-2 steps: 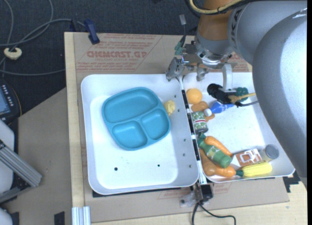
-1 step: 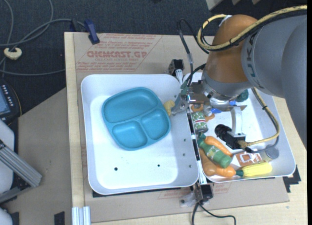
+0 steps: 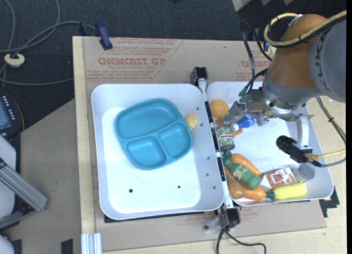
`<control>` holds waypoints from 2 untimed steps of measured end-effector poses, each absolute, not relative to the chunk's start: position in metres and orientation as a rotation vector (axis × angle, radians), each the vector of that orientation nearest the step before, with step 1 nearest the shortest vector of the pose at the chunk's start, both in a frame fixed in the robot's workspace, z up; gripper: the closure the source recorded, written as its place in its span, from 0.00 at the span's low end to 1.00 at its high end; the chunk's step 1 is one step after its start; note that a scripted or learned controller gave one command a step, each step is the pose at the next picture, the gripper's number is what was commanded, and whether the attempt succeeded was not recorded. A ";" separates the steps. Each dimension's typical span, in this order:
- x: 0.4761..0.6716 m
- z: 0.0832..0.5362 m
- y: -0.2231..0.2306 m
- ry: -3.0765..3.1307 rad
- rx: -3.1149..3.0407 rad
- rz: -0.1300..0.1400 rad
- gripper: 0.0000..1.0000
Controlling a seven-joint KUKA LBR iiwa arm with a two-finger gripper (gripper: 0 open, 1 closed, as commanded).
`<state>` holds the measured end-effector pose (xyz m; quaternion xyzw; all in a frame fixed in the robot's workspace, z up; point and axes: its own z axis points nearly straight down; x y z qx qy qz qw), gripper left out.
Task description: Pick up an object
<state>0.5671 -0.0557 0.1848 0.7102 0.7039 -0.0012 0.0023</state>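
Note:
My gripper [image 3: 245, 114] hangs low over the back left part of the right bin [image 3: 319, 154], under the orange-banded wrist. A small blue object [image 3: 246, 121] lies right at the gripper's tip; whether it is held I cannot tell. An orange ball [image 3: 219, 108] sits just left of the gripper. A green can [image 3: 224, 136] lies in front of it by the bin's left wall. Further forward lie a carrot [image 3: 245, 165], a green item [image 3: 250, 180], a yellow corn cob [image 3: 290, 192] and a small red and white box [image 3: 281, 177].
The left bin [image 3: 110, 192] holds a blue divided plate [image 3: 154, 132] and a small yellow item [image 3: 191, 120] by its right wall. A grey cap [image 3: 306, 171] lies at the right bin's right side. The arm and its cables cover the right bin's back right.

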 end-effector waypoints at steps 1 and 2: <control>0.655 0.150 -0.112 2.213 2.218 0.003 0.00; 0.605 0.080 -0.159 2.220 2.233 -0.010 0.00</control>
